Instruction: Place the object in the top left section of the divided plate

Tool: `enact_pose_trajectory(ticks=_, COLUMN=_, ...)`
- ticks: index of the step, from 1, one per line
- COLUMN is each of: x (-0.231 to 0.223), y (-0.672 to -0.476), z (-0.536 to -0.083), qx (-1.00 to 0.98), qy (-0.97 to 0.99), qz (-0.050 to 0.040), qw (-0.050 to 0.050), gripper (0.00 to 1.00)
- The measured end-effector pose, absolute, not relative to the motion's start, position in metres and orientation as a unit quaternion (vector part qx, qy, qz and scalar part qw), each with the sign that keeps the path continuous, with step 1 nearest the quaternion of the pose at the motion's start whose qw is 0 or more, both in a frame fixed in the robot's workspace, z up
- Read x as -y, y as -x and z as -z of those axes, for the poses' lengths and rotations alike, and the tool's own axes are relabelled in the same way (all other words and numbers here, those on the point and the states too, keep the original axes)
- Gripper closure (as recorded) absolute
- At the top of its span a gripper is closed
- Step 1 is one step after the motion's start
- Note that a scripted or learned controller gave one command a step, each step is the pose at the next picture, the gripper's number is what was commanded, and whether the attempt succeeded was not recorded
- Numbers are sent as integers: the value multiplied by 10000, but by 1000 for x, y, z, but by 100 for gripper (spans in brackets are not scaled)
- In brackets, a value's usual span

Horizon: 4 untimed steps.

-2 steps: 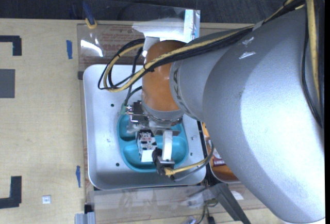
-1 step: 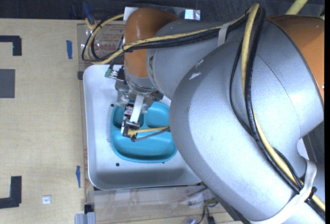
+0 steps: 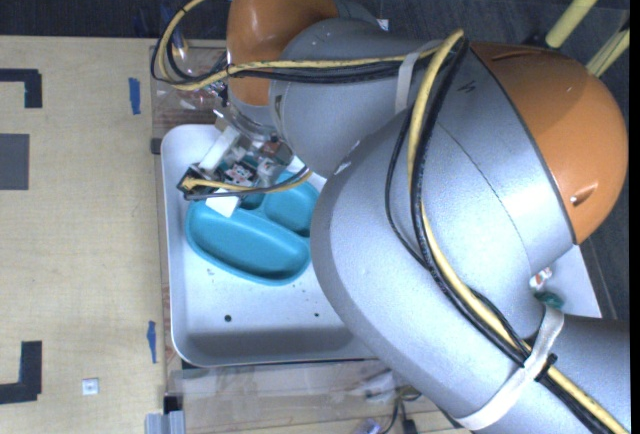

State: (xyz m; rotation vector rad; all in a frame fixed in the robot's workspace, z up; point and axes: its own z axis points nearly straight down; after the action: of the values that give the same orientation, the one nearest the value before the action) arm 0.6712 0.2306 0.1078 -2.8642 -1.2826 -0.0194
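A blue divided plate [image 3: 250, 242] lies in a white bin [image 3: 200, 312], with one raised section [image 3: 292, 209] nearer the arm. My gripper [image 3: 232, 174] hangs just above the plate's upper edge, low in the bin. Its fingertips are hidden among the wrist hardware and cables. The large grey arm covers the right part of the plate and bin.
The grey and orange arm [image 3: 450, 222] fills the right and centre of the view. A yellow and black cable [image 3: 200, 32] loops over the wrist. A wooden bench [image 3: 70, 222] with black markers and blue tape lies to the left of the bin.
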Motion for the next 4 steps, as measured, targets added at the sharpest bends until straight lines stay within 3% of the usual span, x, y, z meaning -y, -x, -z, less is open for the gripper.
enact_pose_trajectory(ticks=1, x=-226, y=-645, z=-260, qx=5214, qy=8533, qz=33, qw=-8, gripper=100)
enact_pose_trajectory(ticks=2, x=-228, y=-643, z=-262, qx=5234, qy=8521, qz=-27, qw=-4, gripper=100)
enact_pose_trajectory(ticks=4, x=-232, y=-642, z=-278, qx=5269, qy=8499, qz=-49, qw=-12, gripper=100)
